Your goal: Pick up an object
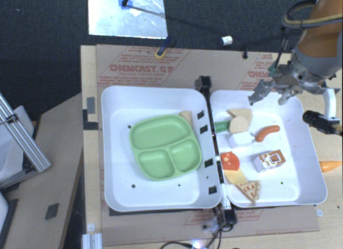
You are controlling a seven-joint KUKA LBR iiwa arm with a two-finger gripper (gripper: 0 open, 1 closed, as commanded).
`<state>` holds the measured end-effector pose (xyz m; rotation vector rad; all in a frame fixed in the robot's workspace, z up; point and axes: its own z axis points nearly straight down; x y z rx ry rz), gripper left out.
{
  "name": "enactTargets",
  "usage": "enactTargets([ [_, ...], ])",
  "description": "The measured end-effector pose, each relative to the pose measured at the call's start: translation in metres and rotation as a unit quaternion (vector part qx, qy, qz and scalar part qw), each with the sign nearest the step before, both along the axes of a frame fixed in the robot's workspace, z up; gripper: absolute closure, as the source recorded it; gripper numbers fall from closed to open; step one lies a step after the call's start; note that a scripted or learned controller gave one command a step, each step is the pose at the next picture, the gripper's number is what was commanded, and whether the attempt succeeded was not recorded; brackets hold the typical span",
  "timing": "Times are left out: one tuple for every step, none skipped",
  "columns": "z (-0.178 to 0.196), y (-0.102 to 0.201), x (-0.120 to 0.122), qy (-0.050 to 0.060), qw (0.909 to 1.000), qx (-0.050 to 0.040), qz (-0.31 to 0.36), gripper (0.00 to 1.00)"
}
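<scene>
My gripper (270, 96) hangs over the far edge of the right bin (300, 189), its two fingers spread open with nothing between them. Below it in that bin lie several toy foods: a tan bread slice (241, 117), a white block (241, 137), an orange-red sausage (267, 131), a red tomato piece (230, 160), a small carton (269, 160), a yellow cheese wedge (234, 176) and a waffle-like wedge (250, 190). A green piece (221, 126) lies by the divider. The nearest items, the bread and the sausage, are a short way toward the front from the fingers.
The left bin (115, 108) holds a green divided tray (163, 147) with a tan piece (186, 117) at its far corner. An orange carrot-like item (330, 165) lies outside the right bin. A black clamp row (210, 135) runs between the bins.
</scene>
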<state>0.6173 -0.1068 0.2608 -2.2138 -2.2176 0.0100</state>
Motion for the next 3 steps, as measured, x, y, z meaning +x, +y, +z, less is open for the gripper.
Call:
enactTargets([
  [0.007, 0.000, 0.002, -0.006, 1.0000, -0.0006, 0.001, 0.00],
  [-0.047, -0.010, 0.002, -0.005, 1.0000, -0.0008, 0.000, 0.00],
  [-0.089, -0.007, 0.002, -0.004, 1.0000, -0.0005, 0.000, 0.00],
])
